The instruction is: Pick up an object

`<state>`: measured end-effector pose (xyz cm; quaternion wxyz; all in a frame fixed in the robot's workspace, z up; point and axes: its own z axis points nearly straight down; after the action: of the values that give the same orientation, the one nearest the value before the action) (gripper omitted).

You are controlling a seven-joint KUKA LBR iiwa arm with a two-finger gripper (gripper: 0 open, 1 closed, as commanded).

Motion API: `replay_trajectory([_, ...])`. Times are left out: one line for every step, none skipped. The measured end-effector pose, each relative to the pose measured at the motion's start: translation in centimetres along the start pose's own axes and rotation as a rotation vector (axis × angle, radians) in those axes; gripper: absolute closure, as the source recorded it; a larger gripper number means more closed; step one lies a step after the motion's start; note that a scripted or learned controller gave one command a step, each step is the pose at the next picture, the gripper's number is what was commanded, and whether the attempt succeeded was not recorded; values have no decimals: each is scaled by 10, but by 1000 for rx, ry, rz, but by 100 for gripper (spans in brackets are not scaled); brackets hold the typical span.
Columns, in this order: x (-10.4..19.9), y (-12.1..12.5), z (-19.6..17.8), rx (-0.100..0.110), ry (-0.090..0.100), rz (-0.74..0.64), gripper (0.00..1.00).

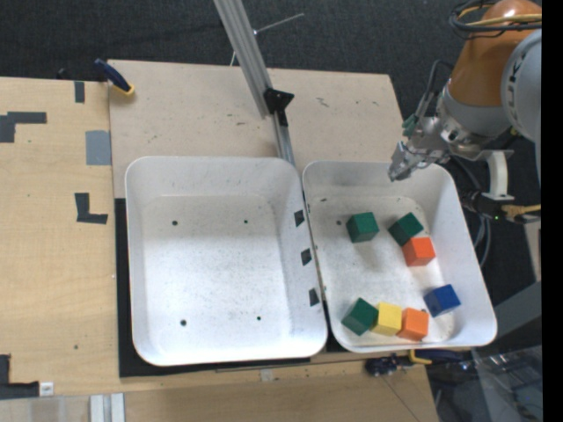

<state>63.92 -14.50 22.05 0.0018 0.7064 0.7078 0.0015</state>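
The right bin (457, 214) holds several small cubes. Two green cubes (361, 227) (405, 228) lie near its middle, with an orange cube (419, 251) just below the right one. A blue cube (442, 299) sits at the lower right. Along the front wall a green cube (359, 316), a yellow cube (388, 318) and an orange cube (413, 323) lie in a row. My gripper (401, 169) hangs over the bin's far right corner, above and apart from the cubes, with nothing seen between its fingers.
The left bin (141, 236) stands beside the right one, with a shared wall between them. A slanted metal pole (251, 51) crosses the bench behind the bins. A blue and yellow tool (114, 76) lies at the far left of the board.
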Motion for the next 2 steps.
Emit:
replay_trajectory([1, 1, -14, 4, 1, 1, 100])
replay_trajectory([57, 12, -13, 5, 2, -4, 100])
